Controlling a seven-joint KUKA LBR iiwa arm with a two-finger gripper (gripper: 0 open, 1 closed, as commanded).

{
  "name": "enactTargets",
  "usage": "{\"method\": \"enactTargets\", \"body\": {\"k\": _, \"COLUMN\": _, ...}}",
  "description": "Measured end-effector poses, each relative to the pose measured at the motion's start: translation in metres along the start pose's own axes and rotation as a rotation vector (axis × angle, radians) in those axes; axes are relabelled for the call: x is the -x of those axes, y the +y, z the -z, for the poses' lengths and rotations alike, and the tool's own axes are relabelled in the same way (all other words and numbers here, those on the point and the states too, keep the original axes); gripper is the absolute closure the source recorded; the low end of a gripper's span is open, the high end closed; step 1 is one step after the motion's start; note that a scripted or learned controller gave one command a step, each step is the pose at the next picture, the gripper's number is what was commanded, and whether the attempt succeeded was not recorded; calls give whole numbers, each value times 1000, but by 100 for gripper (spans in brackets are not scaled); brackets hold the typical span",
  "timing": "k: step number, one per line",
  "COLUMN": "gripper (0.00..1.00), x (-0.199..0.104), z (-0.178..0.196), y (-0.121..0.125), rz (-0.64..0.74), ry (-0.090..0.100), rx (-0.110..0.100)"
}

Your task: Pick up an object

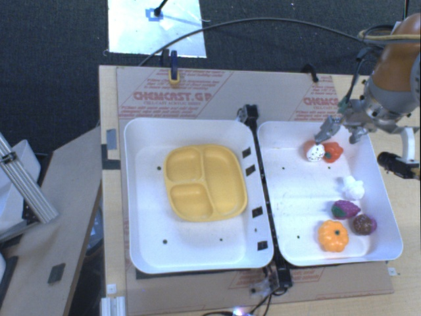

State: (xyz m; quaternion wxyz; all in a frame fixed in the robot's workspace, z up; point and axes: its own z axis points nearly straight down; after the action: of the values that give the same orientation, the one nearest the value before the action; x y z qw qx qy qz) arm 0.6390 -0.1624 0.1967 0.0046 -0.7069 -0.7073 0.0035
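Note:
The right bin (pixel 289 203) holds several small objects. A white spotted ball (pixel 316 153) touches an orange-red piece (pixel 333 151) near the bin's far side. A white lumpy toy (pixel 353 188) lies by the right wall. Below it sit a purple and green fruit (pixel 345 209), a dark maroon ball (pixel 363 224) and an orange pumpkin (pixel 333 236). My gripper (pixel 341 132) hangs above the far right corner of that bin, its fingers spread apart with one fingertip (pixel 324 135) just over the white ball and nothing between them.
The left bin (pixel 148 242) carries a yellow three-compartment tray (pixel 202 182). A black clip strip (pixel 256 196) joins the two bins. Cables arc over the back of the bench. A metal rail (pixel 26 186) stands at the far left.

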Motion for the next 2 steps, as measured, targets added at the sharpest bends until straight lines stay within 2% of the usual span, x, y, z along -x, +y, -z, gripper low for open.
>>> {"method": "enactTargets", "body": {"k": 1, "gripper": 0, "x": 0, "z": 9, "y": 3, "rz": 2, "ry": -2, "rx": 13}}
{"method": "enactTargets", "body": {"k": 2, "gripper": 0, "x": 2, "z": -50, "y": -4, "rz": 1, "ry": -1, "rx": 9}}
